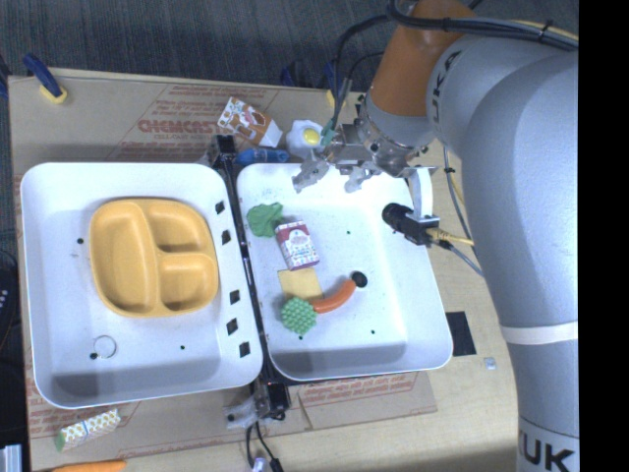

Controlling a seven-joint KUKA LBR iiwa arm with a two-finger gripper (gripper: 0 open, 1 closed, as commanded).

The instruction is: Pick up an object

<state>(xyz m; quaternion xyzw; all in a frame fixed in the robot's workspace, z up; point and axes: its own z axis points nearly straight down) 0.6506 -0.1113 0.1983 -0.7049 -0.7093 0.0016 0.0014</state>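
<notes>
The right bin (393, 347) holds a green broccoli piece (263, 218), a small red and white carton (297, 244), a yellow block (300, 283), an orange carrot (334, 296), a green knobbly ball (298, 316) and a small black round piece (359, 280). My gripper (334, 177) hangs over the bin's far edge, above and right of the broccoli. Its two fingers (310, 175) are spread apart with nothing between them.
The left bin (49, 264) holds a yellow divided tray (152, 255). Behind the bins lie a small printed carton (243, 119), a blue item (260, 154) and a white and yellow toy (307, 134). The big grey arm (501, 165) covers the right side.
</notes>
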